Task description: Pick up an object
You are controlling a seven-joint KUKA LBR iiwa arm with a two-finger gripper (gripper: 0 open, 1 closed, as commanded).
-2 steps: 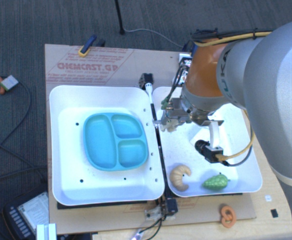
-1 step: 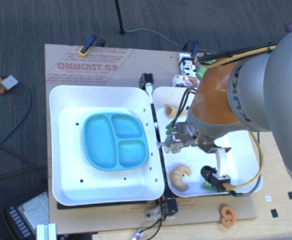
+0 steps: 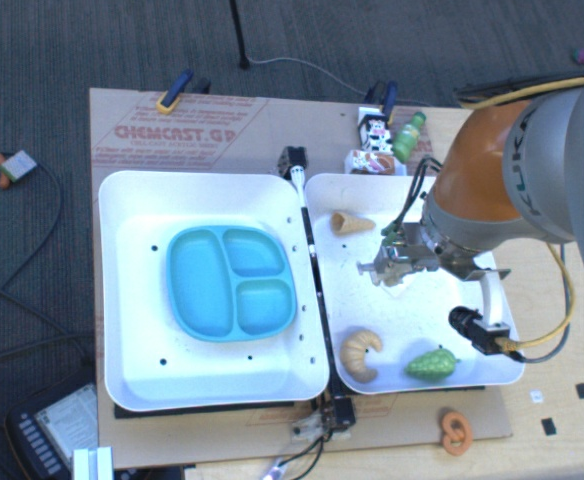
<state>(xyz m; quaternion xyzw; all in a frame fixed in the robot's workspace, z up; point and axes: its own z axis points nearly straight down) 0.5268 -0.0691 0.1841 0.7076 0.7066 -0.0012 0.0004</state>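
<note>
Even bright light, soft shadows, slight blur.

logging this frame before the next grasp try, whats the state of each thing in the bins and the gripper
blue divided plate: flat in left bin, compartments bare
ice cream cone: on its side, right bin, far end
croissant: lying in right bin, near edge
green fruit toy: lying in right bin, near edge
gripper: low above right bin floor, nothing visibly held

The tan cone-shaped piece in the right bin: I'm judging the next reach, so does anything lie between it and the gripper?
Nothing visible does. Bare white bin floor separates the tan cone-shaped piece from the gripper, which hangs just below and right of it.
</note>
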